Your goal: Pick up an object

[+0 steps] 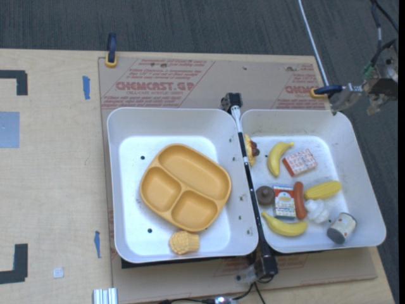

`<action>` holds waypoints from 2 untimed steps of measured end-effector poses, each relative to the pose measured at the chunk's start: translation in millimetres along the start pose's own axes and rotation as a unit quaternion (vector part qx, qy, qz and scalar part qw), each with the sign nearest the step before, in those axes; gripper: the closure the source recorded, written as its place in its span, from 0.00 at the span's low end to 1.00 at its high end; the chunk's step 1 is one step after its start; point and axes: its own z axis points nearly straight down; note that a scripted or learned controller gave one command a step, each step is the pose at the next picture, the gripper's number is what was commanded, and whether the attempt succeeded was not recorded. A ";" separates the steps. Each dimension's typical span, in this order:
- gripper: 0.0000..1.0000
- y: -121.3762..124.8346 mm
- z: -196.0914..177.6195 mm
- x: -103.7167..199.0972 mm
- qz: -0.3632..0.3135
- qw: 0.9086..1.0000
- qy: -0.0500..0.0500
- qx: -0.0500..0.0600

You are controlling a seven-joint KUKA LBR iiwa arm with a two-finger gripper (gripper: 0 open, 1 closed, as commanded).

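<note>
Here's the gripper [378, 86], up at the upper right of the frame, hovering just past the far right corner of the right bin [362, 163]. It's small and tangled in cables there, so open or closed, I cannot tell. Nothing can be seen in its grasp.

The objects are all below and to the left of it. The right bin is crowded. 1 banana [278, 157] curves near the top, with a red and white box [299, 162] just beside it on the right. Mid-bin, a corn cob [323, 189] lies toward the right wall, a brown doughnut [264, 196] sits near the left wall, and between them a small carton [284, 202] touches a red sausage [299, 201]. A second banana [285, 225] lies along the lower edge, a white lump [318, 213] rests under the corn, and a grey and white can [340, 228] is tipped over in the lower right corner.

Over to the left bin [117, 170]: a yellow plate [185, 186] with 3 compartments sits mid-bin, turned at a slant, and a yellow knobbly piece [183, 241] lies just below it by the near wall.

Both bins rest side by side on the bench [50, 182], well apart from the gripper.
</note>
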 end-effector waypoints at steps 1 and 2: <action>0.00 22.5 162.4 -9.3 -0.001 1.000 0.005 0.004; 0.00 -13.3 187.3 49.6 0.000 1.000 0.000 0.000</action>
